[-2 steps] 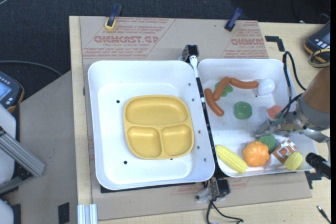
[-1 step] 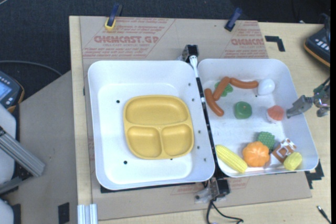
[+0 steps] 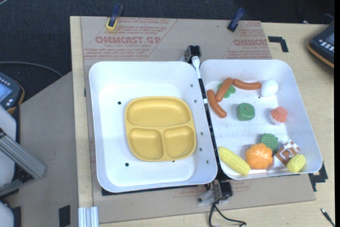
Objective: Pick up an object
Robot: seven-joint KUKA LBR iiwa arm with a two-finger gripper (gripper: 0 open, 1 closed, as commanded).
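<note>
Starting at your left, the left bin (image 3: 106, 114) carries a yellow divided plate (image 3: 159, 127), while the small toy foods lie in the right bin (image 3: 300, 114). The green round piece (image 3: 245, 111) sits apart near the middle and looks light, rigid and smooth, so pinch it across its width. With no view of the pincer, you cannot tell its state.

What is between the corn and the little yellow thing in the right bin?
In the camera view, the orange fruit and a small brown-and-white toy sit between the corn and yellow piece.
</note>
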